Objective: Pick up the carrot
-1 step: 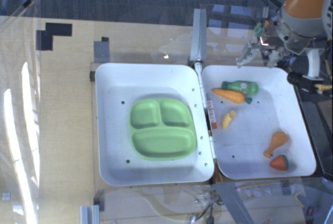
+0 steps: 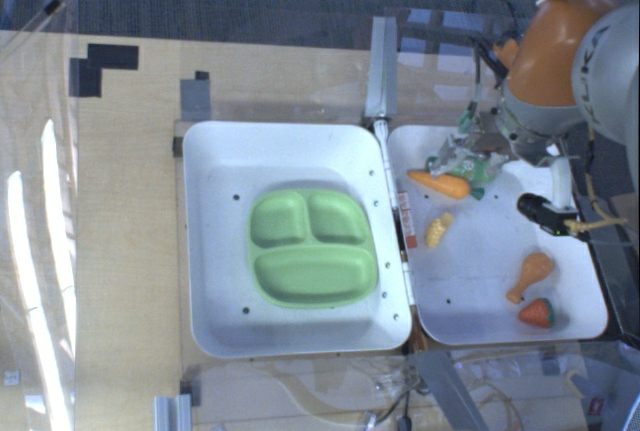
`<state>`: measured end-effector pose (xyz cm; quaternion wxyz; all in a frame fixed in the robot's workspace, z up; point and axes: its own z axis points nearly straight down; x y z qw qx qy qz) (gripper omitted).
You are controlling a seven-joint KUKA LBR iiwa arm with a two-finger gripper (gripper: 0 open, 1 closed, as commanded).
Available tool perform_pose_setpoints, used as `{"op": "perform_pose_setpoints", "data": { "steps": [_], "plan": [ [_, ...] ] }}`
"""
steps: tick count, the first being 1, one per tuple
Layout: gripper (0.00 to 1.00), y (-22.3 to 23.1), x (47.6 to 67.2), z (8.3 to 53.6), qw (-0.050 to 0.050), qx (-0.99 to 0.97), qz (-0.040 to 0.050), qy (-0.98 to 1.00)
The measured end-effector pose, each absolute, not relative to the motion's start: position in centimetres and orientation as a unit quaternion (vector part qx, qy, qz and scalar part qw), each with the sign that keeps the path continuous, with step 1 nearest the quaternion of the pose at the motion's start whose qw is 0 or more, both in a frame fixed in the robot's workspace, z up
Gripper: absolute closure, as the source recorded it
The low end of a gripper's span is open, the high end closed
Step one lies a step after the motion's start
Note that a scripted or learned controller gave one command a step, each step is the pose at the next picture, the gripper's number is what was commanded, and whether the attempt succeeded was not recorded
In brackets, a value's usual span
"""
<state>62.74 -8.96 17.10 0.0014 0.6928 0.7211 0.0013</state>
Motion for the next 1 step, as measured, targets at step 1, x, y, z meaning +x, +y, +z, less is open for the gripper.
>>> {"op": "perform_pose_setpoints", "data": {
  "steps": [1],
  "plan": [
    [0.0, -9.36, 61.08, 8.98, 0.006, 0.589, 0.0036, 0.808]
  ]
}}
